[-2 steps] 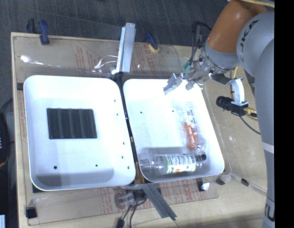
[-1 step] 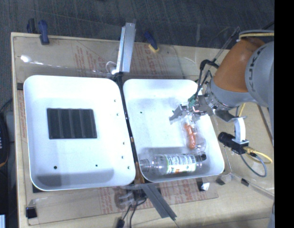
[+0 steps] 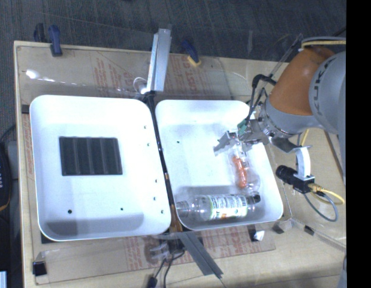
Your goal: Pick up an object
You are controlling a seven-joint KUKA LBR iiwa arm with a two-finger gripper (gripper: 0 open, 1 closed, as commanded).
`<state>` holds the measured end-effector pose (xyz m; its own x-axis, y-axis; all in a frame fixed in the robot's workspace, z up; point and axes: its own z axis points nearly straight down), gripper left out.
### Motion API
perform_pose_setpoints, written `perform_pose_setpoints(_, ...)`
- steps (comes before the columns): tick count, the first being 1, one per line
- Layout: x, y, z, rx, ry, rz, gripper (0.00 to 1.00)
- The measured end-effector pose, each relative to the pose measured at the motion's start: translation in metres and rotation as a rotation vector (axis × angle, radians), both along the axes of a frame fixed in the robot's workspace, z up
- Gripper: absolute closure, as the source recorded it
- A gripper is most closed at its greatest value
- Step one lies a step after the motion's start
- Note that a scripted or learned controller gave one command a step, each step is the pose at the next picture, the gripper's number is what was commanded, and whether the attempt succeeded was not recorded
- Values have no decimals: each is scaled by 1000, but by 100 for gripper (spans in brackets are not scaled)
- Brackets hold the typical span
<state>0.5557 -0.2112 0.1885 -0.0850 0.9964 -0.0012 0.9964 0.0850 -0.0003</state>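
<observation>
We see the end effector [image 3: 233, 141] low in the right bin [image 3: 191, 116]; the orange object [image 3: 241, 168] lies just below it, its long axis running toward the bin's near wall. We cannot tell if the end effector is clenched, since the wrist hides it.

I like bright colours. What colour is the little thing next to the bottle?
Orange. The small orange object shows in the camera view, just above the bottle.

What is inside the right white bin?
Inside the right bin lie a clear plastic bottle along the near wall and an orange object. The gripper hangs above, covering some floor.
</observation>
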Motion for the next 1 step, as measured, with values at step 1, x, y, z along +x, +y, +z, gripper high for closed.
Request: perform_pose_setpoints(1, -3, 2, 3, 3, 3, 123, 0)
